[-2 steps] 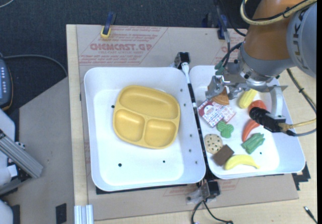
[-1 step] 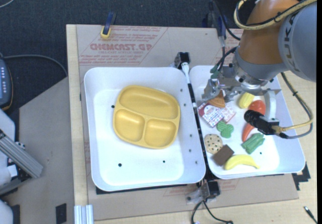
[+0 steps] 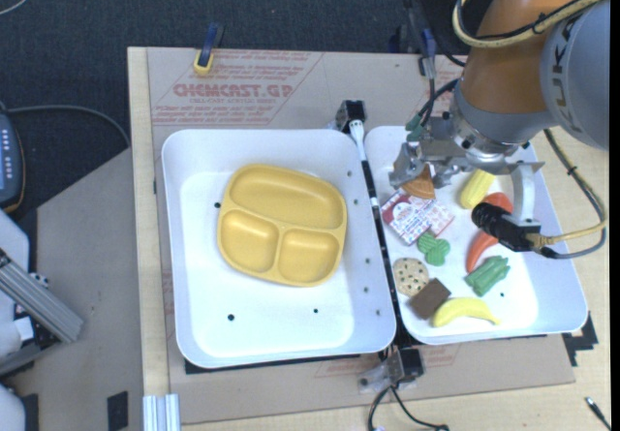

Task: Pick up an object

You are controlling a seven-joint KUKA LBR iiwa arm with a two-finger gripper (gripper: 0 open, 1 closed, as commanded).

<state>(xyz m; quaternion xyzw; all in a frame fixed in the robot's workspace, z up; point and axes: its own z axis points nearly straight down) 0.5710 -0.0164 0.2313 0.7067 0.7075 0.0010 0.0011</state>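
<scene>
Your gripper (image 3: 423,170) low in right bin (image 3: 557,308), claw state unclear, orange piece (image 3: 420,189) beneath; pick not yet confirmed.

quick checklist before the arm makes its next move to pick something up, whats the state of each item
1. Pincer over the right bin, where the toys lie: ok.
2. Target beneath it, the orange piece beside the red-and-white packet: ok.
3. Anything held between the fingers: cannot tell.
4. Target standing apart from its neighbours: not ok, it touches the packet.
5. Cookie, brown block and banana away from the pincer: ok.
6. Yellow divided plate sits in the left bin, out of the way: ok.
</scene>
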